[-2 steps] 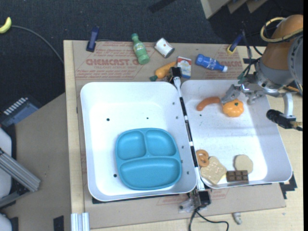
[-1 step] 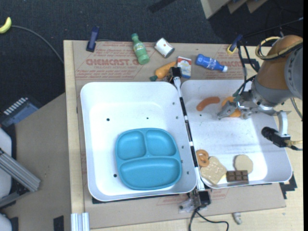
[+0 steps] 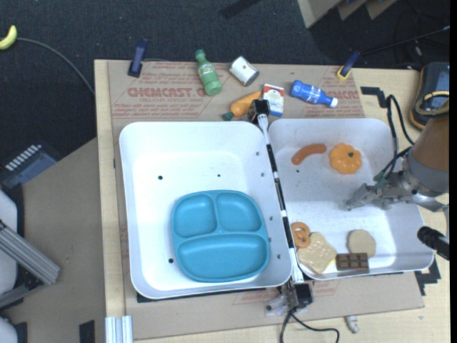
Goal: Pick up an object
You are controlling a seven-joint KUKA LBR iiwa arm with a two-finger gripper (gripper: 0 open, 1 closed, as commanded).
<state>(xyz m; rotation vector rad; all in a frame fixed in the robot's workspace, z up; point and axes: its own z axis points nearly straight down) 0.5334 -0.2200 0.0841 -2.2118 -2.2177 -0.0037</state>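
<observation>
My gripper (image 3: pixel 360 197) hangs low over the middle right of the right bin (image 3: pixel 371 131), reaching in from the right with nothing seen in it. An orange pumpkin-like toy (image 3: pixel 345 158) and a brown sausage (image 3: pixel 308 152) lie behind it, toward the bin's far side. Along the near edge sit a pretzel (image 3: pixel 300 232), a tan cracker (image 3: pixel 318 254), a round beige cookie (image 3: pixel 361 241) and a chocolate bar (image 3: pixel 352 262). The gripper touches none of them.
The left bin (image 3: pixel 143 163) holds a blue divided plate (image 3: pixel 220 234). Behind the bins on the board lie a green bottle (image 3: pixel 208 73), a white can (image 3: pixel 243 70), a carrot (image 3: pixel 245 106), a small carton (image 3: pixel 272 98) and a blue bottle (image 3: pixel 313 93).
</observation>
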